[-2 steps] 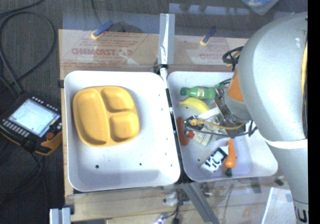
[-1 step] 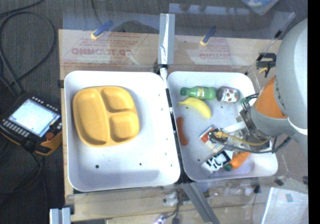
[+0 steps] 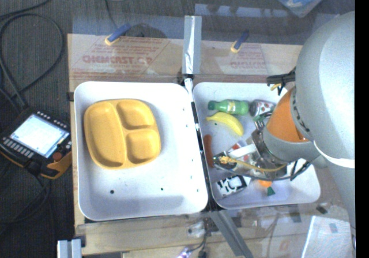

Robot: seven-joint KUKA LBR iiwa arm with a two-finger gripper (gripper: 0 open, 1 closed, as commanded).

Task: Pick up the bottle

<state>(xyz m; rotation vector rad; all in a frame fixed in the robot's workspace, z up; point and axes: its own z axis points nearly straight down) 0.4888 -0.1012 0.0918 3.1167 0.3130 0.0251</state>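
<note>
A green bottle (image 3: pixel 229 106) with a yellow label lies on its side near the back of the right bin (image 3: pixel 311 193). Its cap points left. My gripper (image 3: pixel 249 157) hangs low over the middle of that bin, below the orange wrist band. It is in front of the bottle and a little to its right, well apart from it, with a yellow banana (image 3: pixel 226 122) lying between the two. Nothing shows between the gripper and the bottle apart from the banana.
A silver can (image 3: pixel 262 108) lies right of the bottle. A red stick (image 3: pixel 206 145) lies along the bin's left wall, and a black-and-white packet (image 3: pixel 231 183) with small orange and green bits sits at the front. The left bin (image 3: pixel 138 193) holds a yellow divided plate (image 3: pixel 122 131).
</note>
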